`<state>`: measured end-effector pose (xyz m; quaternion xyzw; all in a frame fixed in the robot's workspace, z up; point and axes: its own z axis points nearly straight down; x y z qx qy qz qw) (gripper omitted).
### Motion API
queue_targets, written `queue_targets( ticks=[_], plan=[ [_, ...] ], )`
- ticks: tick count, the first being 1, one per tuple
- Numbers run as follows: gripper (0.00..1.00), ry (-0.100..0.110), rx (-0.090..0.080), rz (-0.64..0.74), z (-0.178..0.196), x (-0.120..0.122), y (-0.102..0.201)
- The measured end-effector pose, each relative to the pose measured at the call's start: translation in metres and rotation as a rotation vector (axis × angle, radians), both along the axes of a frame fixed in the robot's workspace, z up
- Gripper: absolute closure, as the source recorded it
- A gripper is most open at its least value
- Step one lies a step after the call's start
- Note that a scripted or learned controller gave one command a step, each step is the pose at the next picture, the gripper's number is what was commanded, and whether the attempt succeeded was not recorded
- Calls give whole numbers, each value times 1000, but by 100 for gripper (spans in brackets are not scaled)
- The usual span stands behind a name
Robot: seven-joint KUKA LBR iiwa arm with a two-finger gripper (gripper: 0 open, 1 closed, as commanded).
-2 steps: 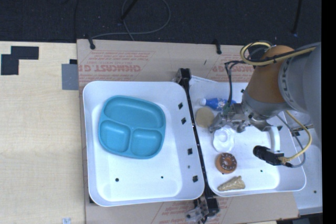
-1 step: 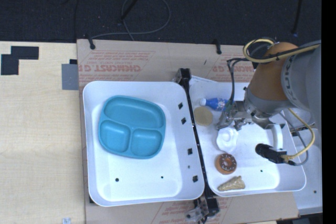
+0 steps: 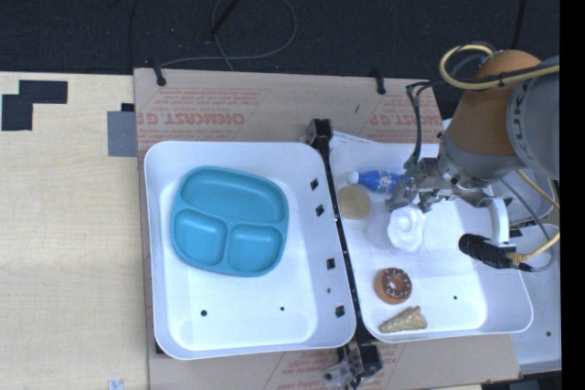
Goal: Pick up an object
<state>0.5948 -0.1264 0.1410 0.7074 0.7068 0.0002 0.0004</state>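
Camera view:
End effector [image 3: 413, 195]: low in right bin [image 3: 507, 320], just above white object [image 3: 406, 229]; grip state cannot be told.
Neighbours: bottle [image 3: 373, 181], disc [image 3: 354, 203] close by.
Risk: crowding may spoil the grasp.
Hidden: contact with the object unclear.

You're not getting a clear look at the gripper [image 3: 413, 194]: it's blurring into wrist clutter right above the white lumpy object [image 3: 407, 229], so its fingers are unreadable. The arm [image 3: 512, 119] is running off the frame's edge, right of that object. The small blue-and-white item [image 3: 373, 181], up-left of it, is staying too tiny to identify.
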Motion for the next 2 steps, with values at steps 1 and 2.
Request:
queue_targets(
  ticks=[1,2],
  plan=[
    [100,-2,0,1,64,1,0],
    [100,-2,0,2,111,-6,4]
  ],
)
